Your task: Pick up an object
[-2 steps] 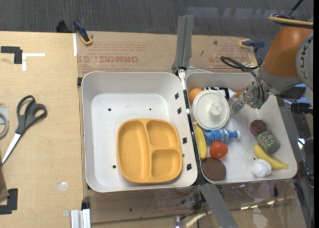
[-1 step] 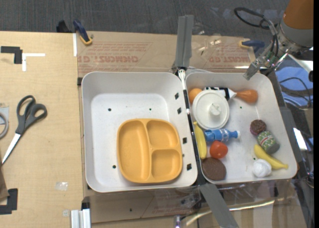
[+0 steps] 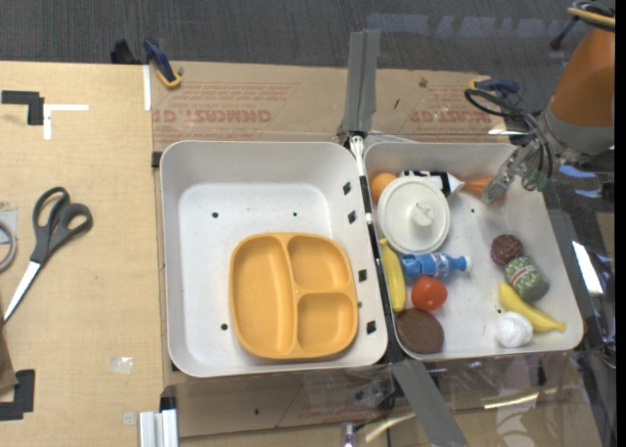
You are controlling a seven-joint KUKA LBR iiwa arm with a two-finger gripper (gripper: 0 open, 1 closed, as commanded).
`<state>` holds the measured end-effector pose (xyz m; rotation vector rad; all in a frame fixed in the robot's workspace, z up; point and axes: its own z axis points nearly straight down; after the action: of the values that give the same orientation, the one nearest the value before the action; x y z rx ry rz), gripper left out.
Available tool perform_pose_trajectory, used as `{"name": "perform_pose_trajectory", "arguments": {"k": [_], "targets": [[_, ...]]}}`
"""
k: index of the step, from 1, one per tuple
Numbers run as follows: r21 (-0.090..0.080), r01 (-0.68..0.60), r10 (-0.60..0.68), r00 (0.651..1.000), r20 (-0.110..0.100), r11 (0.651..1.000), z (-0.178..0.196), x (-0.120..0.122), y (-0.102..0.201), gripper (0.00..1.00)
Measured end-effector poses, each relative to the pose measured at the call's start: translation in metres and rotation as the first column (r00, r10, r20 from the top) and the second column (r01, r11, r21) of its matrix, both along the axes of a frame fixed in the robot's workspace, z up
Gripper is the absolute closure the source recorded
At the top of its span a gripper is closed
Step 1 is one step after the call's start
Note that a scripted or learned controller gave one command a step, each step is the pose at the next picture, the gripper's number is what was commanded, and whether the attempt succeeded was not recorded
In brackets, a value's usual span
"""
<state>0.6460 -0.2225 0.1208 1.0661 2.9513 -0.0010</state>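
The right bin (image 3: 567,240) holds several small items: a white round lid with a knob (image 3: 415,217), a blue bottle (image 3: 430,265), a red tomato (image 3: 428,292), a brown disc (image 3: 421,332), a yellow banana (image 3: 529,307), a green patterned egg (image 3: 526,277), a dark brown ball (image 3: 506,247), a white ball (image 3: 513,331), an orange ball (image 3: 383,185) and an orange carrot piece (image 3: 476,184). My gripper (image 3: 509,177) hangs over the bin's far right corner, just right of the carrot piece, with nothing seen between its fingers.
The left bin (image 3: 196,240) holds a yellow divided plate (image 3: 292,294). A second yellow banana (image 3: 392,276) lies along the right bin's left wall. Scissors (image 3: 49,230) rest on the wooden bench at left. A grey divider bar (image 3: 358,83) stands behind the bins.
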Motion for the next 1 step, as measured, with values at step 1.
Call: {"name": "perform_pose_trajectory", "arguments": {"k": [1], "targets": [[0.005,0.17,-0.17,0.985,0.0,0.985,-0.0252,0.0097,0.0114,1.0]]}}
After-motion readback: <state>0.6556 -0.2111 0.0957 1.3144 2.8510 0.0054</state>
